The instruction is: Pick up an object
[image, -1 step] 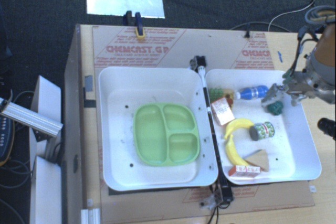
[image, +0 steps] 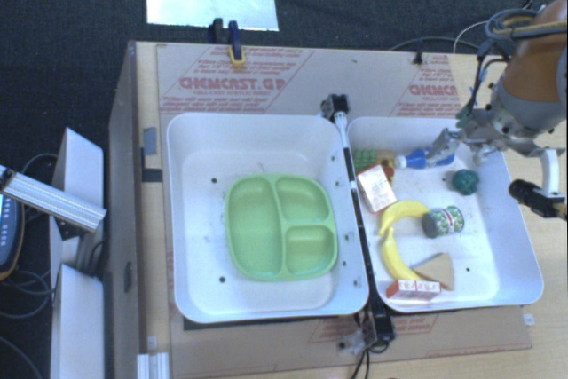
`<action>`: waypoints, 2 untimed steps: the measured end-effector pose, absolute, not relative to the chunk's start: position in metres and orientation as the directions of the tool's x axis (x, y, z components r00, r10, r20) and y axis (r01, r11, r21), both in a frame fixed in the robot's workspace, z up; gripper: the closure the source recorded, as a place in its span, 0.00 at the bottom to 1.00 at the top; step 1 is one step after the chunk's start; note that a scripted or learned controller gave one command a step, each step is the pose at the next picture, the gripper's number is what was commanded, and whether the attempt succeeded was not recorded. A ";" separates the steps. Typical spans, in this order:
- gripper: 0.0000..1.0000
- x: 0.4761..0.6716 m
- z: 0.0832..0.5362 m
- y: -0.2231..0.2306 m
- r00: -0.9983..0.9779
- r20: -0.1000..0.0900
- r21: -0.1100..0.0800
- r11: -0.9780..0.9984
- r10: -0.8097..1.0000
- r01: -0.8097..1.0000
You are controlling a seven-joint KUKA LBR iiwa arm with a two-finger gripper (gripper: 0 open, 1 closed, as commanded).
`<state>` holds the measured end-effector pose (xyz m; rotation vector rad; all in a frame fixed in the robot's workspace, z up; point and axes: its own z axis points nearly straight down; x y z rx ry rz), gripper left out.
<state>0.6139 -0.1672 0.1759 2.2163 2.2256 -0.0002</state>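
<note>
Teal ball (image: 465, 182) near the right bin's (image: 510, 293) far edge may roll away; gripper (image: 468, 138) width unclear

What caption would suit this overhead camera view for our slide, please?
KUKA arm reaching over right bin of small objects; green divided plate in left bin.

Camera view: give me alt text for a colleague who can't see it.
The arm's gripper hangs over the right bin, which holds a banana, a small can, a teal ball and cartons. The left bin holds a green divided plate.
</note>
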 end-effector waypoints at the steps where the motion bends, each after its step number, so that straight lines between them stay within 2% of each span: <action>1: 0.00 0.601 0.137 -0.207 -0.001 -0.002 0.001 0.001 1.000 1.000; 2: 0.00 0.627 0.084 -0.206 -0.004 -0.001 0.001 0.004 1.000 1.000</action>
